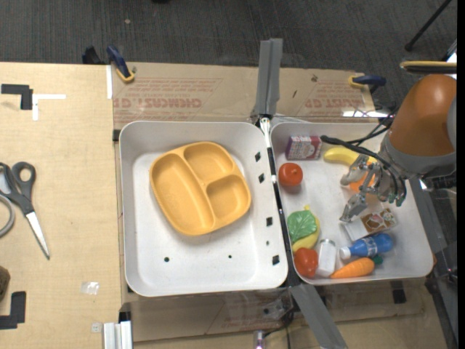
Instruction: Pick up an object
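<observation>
Bench, two shallow white bins side by side, viewed from above at a slant.

Left white plastic bin [138,267]: one orange-yellow plastic plate with three compartments [200,187], lying flat, tilted across the bin floor.

Right white plastic bin [418,257]: holds the loose items.
- Small purple carton [302,147], far left corner.
- Yellow toy banana [340,155], just beside the carton, long axis roughly left to right.
- Red toy tomato [290,174], near the left wall.
- Green-and-yellow toy vegetable [302,225], left side, middle.
- Second red rounded toy [306,261], near front left corner.
- Small white bottle-like piece [327,254], touching or just beside the red toy.
- Blue-and-white plastic bottle [373,246], lying on its side, long axis left to right with a slight upward tilt to the right.
- Orange toy carrot [354,268], lying along the front wall, roughly parallel to the bottle.

Grey arm with orange band [429,115]: reaches in from the right, above the right bin.

Pincer [360,202]: metal fingers pointing down and left over the middle of the right bin. State cannot be told; cabling and small cluttered items around it hide the tips. Nothing identifiable between the fingers.

Key relation: the blue-and-white bottle lies just in front of the pincer, toward the near wall, with the carrot beyond it. The banana lies on the far side, about as near. Judgement: the bottle is the likeliest candidate, and a grasp would do best closing across its short width.
</observation>
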Robot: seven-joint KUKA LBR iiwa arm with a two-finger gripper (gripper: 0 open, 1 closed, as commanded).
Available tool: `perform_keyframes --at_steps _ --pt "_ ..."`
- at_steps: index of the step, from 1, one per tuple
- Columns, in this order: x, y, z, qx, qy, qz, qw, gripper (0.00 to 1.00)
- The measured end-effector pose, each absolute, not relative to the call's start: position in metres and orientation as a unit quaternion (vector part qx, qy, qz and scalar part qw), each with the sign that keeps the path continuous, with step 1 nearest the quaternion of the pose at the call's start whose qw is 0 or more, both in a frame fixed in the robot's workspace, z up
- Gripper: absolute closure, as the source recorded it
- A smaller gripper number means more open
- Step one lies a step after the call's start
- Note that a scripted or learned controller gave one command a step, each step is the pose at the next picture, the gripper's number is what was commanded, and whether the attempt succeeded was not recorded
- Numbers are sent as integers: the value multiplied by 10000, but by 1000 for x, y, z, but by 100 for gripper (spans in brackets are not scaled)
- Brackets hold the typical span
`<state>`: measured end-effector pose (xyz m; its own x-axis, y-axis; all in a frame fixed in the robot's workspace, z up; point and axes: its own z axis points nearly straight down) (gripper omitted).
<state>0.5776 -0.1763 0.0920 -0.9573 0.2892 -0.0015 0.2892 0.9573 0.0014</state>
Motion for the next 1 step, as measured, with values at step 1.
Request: perform_keyframes --at_steps 1 --pt "646 -215 95 1229 9923 55 -107 0"
